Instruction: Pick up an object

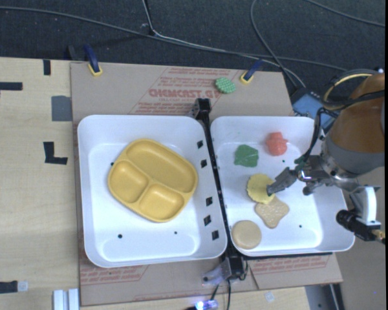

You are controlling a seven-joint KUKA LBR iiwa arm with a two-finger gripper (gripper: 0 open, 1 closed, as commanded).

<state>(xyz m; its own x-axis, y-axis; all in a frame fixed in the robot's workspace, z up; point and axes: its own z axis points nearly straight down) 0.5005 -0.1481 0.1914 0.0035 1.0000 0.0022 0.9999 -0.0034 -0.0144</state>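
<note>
The right bin holds several small food pieces: a green leaf-like piece, a red piece, a yellow round piece, a tan cracker-like piece and a pale round cookie. My gripper reaches in from the right and its tip rests at the right edge of the yellow piece, touching or just above it. The arm covers part of that piece's edge.
The left bin holds a yellow divided plate. A small green dotted object lies on the cardboard behind the bins. A black divider runs between the bins. Cables cross the dark floor at the top.
</note>
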